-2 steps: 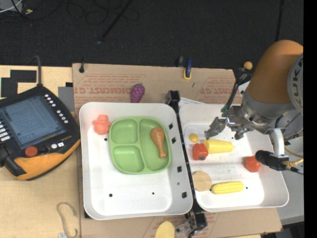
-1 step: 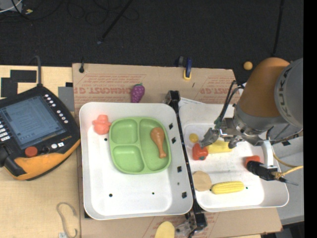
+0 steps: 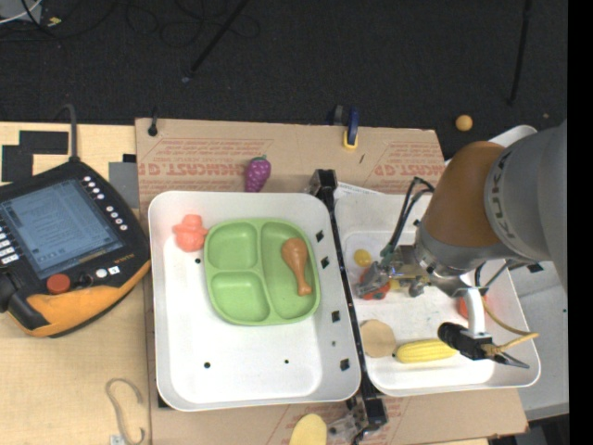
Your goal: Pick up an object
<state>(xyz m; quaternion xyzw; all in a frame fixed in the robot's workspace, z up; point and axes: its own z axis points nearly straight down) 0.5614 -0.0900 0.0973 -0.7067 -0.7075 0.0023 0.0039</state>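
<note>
My gripper (image 3: 387, 279) hung low in the right bin (image 3: 417, 318), in that bin's upper left part, just right of the frame's centre. I could not tell whether it was released or clenched. A red piece (image 3: 371, 292) lay just beside it on the left, and a small yellow piece (image 3: 363, 258) sat near, a little higher. Lower in the same bin a tan disc (image 3: 377, 338) lay just beside a corn cob (image 3: 424, 350). In the left bin (image 3: 241, 360) a green divided plate (image 3: 243, 295) held a drumstick (image 3: 297, 263) in its upper right compartment. A pink toy (image 3: 189, 233) lay beside the plate's upper left.
</note>
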